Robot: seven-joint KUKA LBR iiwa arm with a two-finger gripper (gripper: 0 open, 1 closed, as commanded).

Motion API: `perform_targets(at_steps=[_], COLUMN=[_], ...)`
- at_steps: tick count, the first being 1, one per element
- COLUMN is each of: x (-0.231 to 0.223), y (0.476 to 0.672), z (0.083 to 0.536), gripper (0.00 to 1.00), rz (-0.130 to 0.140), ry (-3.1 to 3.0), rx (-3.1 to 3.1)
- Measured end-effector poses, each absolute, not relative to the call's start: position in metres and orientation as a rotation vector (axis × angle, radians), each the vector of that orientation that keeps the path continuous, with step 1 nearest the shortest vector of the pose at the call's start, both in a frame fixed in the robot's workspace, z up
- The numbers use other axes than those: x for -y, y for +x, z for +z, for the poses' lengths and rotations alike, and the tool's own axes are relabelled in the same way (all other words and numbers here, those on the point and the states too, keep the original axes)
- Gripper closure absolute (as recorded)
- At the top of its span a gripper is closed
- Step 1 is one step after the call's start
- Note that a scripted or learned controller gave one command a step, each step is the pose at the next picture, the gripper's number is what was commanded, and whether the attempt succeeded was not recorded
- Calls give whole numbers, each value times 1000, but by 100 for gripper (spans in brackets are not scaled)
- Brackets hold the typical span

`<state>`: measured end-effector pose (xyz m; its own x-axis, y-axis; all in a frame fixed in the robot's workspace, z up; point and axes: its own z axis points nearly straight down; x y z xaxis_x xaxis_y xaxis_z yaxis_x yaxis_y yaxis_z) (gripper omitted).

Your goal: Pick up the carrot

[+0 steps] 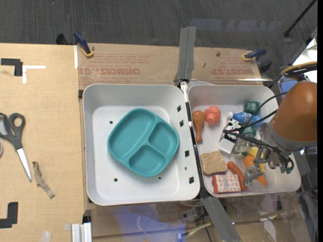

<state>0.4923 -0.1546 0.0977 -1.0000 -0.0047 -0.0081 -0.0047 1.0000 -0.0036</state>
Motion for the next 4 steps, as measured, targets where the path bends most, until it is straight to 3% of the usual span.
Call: perform_targets(at_steps=[1,2,3,4], x=[154,217,221,221], y=[494,494,508,492], z=[107,196,240,243], gripper=[100,100,100,100], rz=[-6,0,1,3], ry=[-13,-821,-1240,-1720], rx=[-3132,-3028,-2881,-2625])
